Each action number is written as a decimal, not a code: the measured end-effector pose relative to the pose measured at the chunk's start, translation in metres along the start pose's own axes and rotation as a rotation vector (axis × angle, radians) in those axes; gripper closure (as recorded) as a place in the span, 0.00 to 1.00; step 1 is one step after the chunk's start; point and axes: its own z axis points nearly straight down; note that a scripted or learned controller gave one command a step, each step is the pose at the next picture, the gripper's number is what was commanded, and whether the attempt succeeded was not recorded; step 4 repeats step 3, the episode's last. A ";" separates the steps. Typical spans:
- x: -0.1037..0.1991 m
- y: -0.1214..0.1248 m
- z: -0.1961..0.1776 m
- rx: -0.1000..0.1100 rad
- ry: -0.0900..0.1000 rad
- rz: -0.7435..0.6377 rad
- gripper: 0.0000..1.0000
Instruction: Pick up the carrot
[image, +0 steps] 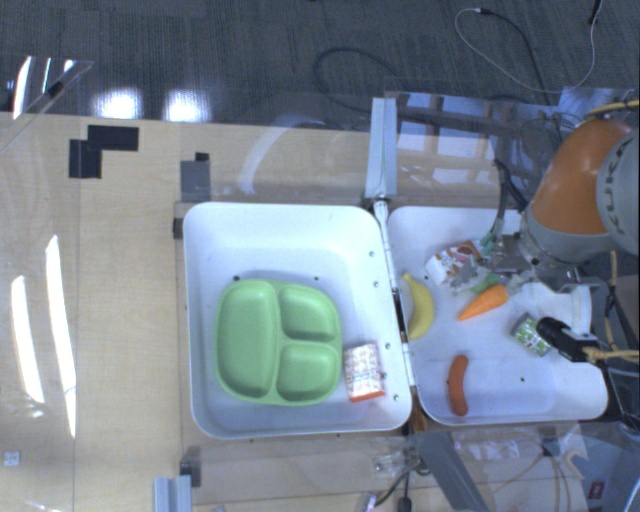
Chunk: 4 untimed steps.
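Wood-tone counter (110, 300) carries two shallow white bins side by side, their inner rims touching.

Left bin (290, 218): the bigger footprint in view.

Right bin (510, 385): most of the small items are in here.

Grey arm (585, 185), with an orange band, comes in from the right edge over the right bin's upper right corner.

Green divided plate (250, 340): three compartments, lies flat in the left bin, lower centre.

Banana (420, 308): yellow, lies along the right bin's left wall, lengthwise top to bottom.

Carrot (483, 302): orange, lies on the right bin's floor, upper middle. It is tilted, with the thick end up-right and the tip down-left. It is just right of the banana and apart from it.

Sausage (458, 384): reddish-brown, lies near the right bin's front wall, below the carrot and well apart from it.

Small carton (363, 372): white with orange-red print, in the left bin's lower right corner, just beside the plate's right edge.

Crumpled wrapper (455, 264): white with red, in the right bin above the carrot, near it.

Green-labelled item (529, 334): small, sits right of the carrot; too small to say what it is.

End effector (503, 262): low over the right bin, just above the carrot's thick end and beside the wrapper. Can't tell how wide it is, or whether it touches the carrot. The carrot looks to be resting on the bin floor.
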 end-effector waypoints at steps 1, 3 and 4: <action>-0.039 0.006 0.049 -0.005 0.001 0.174 0.00; 0.028 0.015 -0.081 -0.005 0.000 0.088 1.00; 0.028 0.015 -0.081 -0.005 0.000 0.088 1.00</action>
